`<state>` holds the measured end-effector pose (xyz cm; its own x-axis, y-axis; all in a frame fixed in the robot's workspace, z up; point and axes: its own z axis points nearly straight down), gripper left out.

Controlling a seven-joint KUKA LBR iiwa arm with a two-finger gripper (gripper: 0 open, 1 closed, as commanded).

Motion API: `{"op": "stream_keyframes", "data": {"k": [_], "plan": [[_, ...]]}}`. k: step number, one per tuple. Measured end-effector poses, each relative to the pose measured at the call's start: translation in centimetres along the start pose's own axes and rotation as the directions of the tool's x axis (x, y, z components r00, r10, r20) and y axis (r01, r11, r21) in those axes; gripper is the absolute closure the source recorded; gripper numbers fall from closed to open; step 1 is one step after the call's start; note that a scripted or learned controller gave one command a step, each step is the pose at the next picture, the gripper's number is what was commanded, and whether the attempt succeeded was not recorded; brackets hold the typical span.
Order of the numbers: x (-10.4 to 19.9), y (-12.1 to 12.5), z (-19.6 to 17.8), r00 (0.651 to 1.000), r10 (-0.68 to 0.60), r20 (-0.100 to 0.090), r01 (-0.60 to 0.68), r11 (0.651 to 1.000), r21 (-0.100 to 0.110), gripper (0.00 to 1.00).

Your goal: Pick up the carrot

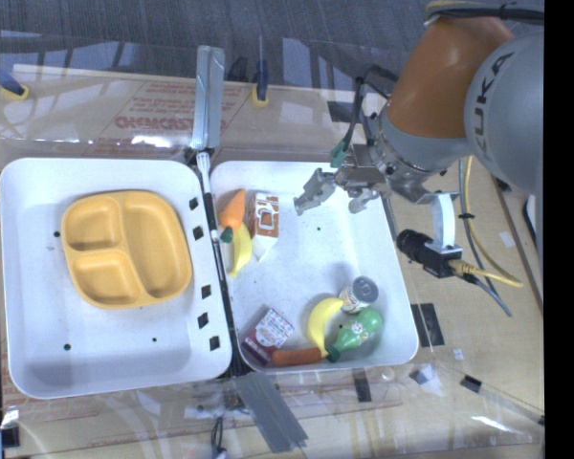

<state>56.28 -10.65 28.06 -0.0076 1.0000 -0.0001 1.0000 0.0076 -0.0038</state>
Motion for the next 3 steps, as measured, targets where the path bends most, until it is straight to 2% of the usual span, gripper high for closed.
{"op": "stream_keyframes", "data": {"k": [1, 2, 3], "plan": [[9.4, 5.6, 9.0, 0.989, -0.15, 0.001, 0.15, 0.989, 0.002, 0.0], [9.3, -0.5, 8.9, 0.942, -0.337, 0.0, 0.337, 0.942, -0.001, 0.0], [7.1, 4.2, 8.9, 0.93, -0.367, 0.001, 0.367, 0.93, -0.002, 0.0]]}}
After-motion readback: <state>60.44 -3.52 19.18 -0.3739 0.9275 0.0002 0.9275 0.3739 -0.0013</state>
